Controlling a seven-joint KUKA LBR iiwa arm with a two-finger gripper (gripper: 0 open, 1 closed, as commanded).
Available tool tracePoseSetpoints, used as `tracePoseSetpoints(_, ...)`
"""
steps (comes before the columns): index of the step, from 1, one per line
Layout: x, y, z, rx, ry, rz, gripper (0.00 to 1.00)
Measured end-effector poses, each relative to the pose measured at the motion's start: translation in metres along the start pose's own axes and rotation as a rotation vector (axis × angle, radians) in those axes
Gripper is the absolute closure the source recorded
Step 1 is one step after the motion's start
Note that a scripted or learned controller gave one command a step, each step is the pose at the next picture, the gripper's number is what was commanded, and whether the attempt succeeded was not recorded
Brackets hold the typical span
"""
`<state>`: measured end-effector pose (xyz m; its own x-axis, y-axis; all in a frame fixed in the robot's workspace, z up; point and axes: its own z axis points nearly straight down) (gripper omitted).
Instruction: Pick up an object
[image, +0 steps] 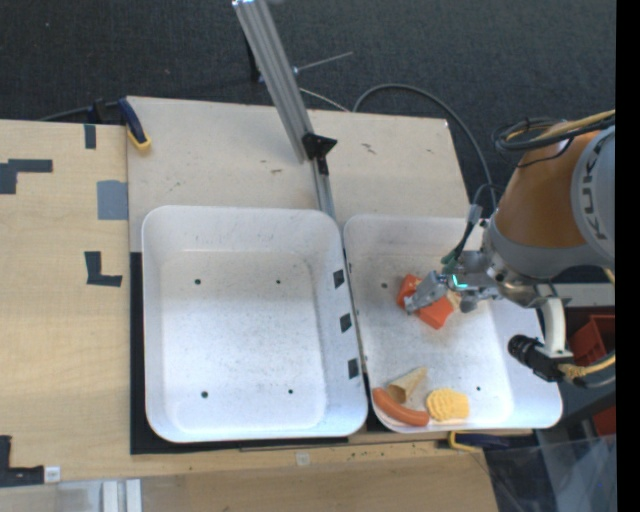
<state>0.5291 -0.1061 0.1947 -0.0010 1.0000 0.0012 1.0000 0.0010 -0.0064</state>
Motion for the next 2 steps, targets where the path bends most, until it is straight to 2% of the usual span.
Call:
tracePoseSetpoints(1, 0.000, 0.001, -0.002, -0.004, -0.001, -0.001, 0.00)
tracePoseSetpoints(2, 0.001, 0.002, 0.062, 0.002, 0.000, 0.000, 0.00)
